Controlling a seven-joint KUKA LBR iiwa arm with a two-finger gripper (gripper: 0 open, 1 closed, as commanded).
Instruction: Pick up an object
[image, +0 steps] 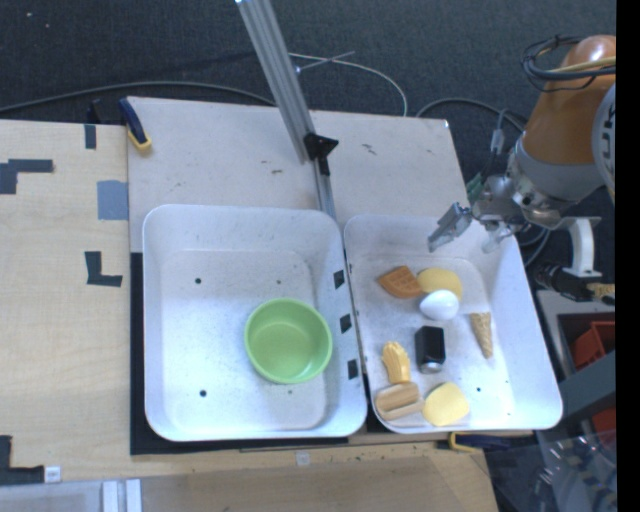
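Observation:
My gripper (470, 236) hangs over the back of the right bin (530, 380), open, with nothing between its fingers. Several small objects lie in that bin in front of it: an orange wedge (400, 282), a yellow round piece (441, 279), a white egg (438, 304), a black cylinder (430, 347), a tan cone (483, 332), a yellow piece (396, 361), a brown bun (398, 400) and a yellow lemon shape (446, 404). The nearest of them, the yellow round piece, lies a little in front of the fingertips and apart from them.
A green bowl (289, 341) sits in the left bin (170, 300). A slanted metal pole (285, 85) rises behind the bins and ends at their shared wall. Cables (380, 80) lie on the dark floor at the back.

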